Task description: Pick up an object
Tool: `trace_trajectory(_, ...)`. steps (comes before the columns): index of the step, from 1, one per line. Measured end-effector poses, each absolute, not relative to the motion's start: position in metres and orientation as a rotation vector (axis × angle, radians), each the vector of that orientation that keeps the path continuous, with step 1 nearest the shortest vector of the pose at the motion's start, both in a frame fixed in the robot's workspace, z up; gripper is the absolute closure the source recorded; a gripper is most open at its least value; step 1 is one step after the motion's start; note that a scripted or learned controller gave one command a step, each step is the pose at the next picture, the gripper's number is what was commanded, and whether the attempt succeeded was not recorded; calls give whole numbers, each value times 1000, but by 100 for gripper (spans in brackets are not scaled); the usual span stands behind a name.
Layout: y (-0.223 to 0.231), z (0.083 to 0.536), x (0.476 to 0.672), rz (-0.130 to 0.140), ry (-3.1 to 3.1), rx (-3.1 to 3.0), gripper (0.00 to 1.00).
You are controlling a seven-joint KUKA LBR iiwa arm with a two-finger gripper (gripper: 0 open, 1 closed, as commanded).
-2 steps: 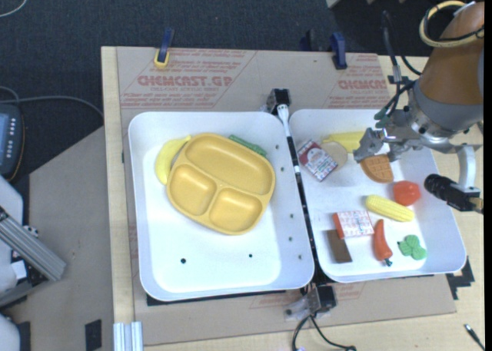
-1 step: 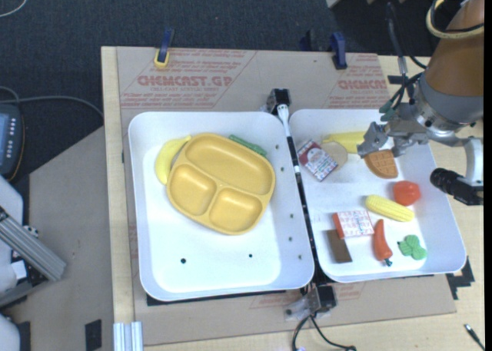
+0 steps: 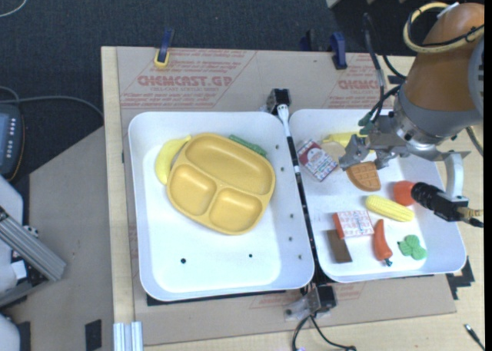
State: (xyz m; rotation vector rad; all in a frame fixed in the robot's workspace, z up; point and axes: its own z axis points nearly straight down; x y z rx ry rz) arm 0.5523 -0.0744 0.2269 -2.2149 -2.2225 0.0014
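Hovering over the right bin (image 3: 453, 261), the gripper (image 3: 360, 154) nears the waffle (image 3: 365, 177); grip state indeterminable; descent and closure judged next.

yellow tray (image 3: 221, 181) | white bins (image 3: 146, 211) | orange carrot (image 3: 382, 242) | green broccoli (image 3: 413, 247)

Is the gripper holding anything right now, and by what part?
Cannot be told. The gripper sits low in the right bin, right above the brown waffle-like piece, but no object shows between its fingers.
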Motion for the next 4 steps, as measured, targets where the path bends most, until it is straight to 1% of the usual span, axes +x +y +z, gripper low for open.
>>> trace_trajectory(1,-17,218,533,1,-2224,-2212,100)
trace_trajectory(2,26,221,525,1,-2224,-2213,100)
trace_trajectory(3,38,216,523,2,-2222,-2217,100)
trace_trajectory(4,28,233,527,-3,-2223,-2224,100)
